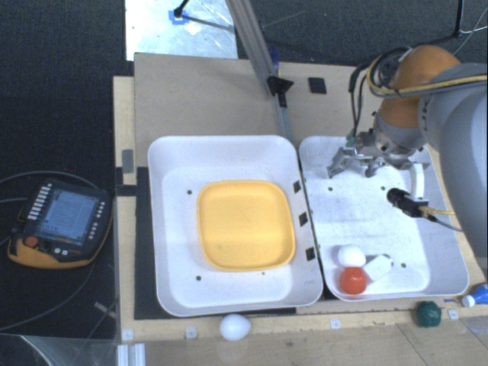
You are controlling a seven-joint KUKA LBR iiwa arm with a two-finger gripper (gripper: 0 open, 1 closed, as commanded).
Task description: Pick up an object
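At the near edge of the right bin lie a white egg-shaped object, a red ball and a small white block, all close together. The left bin holds a yellow square plate. My gripper hangs over the far part of the right bin, well away from the three objects. It is open, with nothing between its fingers.
A black cable plug hangs beside the wrist over the right bin. On the bench in front of the bins lie a white egg and a green ball. A teach pendant sits at the far left. A metal pole slants in behind the bins.
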